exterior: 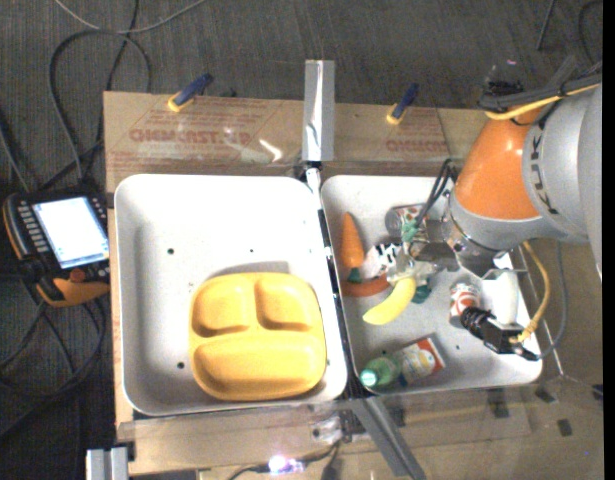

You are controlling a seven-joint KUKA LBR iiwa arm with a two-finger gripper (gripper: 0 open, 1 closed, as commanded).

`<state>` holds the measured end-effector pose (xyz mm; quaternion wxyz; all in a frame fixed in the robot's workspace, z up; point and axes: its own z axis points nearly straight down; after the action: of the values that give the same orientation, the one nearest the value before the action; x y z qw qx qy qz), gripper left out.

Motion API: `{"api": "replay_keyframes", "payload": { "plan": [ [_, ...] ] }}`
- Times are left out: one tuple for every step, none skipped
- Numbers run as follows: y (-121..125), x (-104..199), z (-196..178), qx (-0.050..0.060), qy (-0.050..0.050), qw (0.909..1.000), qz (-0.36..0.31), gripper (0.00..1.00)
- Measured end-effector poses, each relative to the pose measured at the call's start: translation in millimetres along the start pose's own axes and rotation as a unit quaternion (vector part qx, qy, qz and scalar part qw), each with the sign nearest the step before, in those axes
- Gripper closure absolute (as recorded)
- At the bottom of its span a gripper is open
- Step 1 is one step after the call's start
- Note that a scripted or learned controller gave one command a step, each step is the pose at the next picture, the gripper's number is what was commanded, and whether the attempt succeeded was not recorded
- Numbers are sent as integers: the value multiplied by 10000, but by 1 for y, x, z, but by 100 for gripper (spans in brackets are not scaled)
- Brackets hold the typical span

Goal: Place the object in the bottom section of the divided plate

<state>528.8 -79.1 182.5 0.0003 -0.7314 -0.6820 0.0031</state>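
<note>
The step in hand looked like the pick: the pincer point(412, 258) sat low in the right bin point(507, 368) at centre-right of the frame, just above the banana point(390, 303), though whether it was spread or pinching I could not tell. The yellow divided plate point(257, 333) lay in the left bin point(157, 218), lower centre-left, its bottom section bare. Next, I judged, a secure grip and a carry leftward over the bin walls would be needed.

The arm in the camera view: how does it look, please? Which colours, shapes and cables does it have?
The arm is thick and rounded, with smooth grey casing and a broad orange band above the wrist. Below the band, dark metal parts lead to the gripper. A black cable curves along the wrist, and a yellow cable loops beside it.
</note>
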Motion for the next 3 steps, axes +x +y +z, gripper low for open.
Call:
{"api": "replay_keyframes", "payload": {
  "plan": [
    [-41, 82, 0, 15, 18, 9915, 1298, 100],
    [-54, 127, 0, 11, 4, 9942, 1078, 100],
    [-59, 164, 0, 16, 8, 9939, 1100, 100]
  ]
}}
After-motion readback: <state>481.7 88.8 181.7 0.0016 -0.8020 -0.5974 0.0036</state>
